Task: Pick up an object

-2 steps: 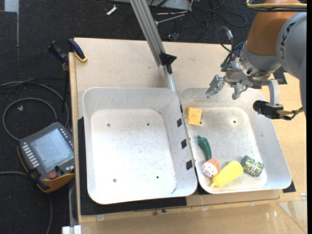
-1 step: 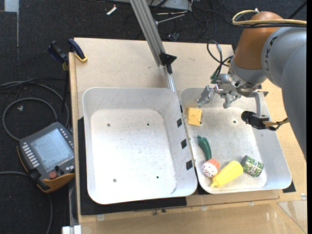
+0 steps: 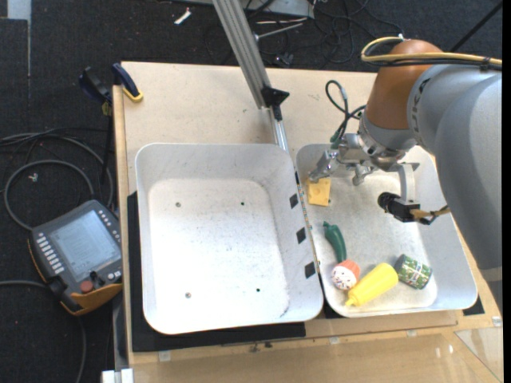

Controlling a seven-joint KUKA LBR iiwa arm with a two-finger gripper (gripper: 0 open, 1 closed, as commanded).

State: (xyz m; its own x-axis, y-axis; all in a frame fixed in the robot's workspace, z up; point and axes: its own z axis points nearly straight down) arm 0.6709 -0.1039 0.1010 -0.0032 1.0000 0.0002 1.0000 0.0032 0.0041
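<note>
I am hovering the gripper point(image 3: 329, 166) over the upper left corner of the right bin point(image 3: 455, 294), right above a small yellow block point(image 3: 319, 192).

I am reading the fingers as spread, one tip touching or just above the block's top edge, with nothing between them; the block is lying against the bin's left wall, just below the gripper. It is looking like a light, stiff wedge, cheese-like, probably foam or plastic, so I am judging it easy to lift but prone to skidding toward the wall if nudged; I would be taking it across its flat sides. Lower in the bin, a green pepper point(image 3: 333, 237), a red and white ball point(image 3: 344, 275), a yellow bottle point(image 3: 371, 284) and a green can point(image 3: 413, 271) are waiting near the bottom rim.
</note>
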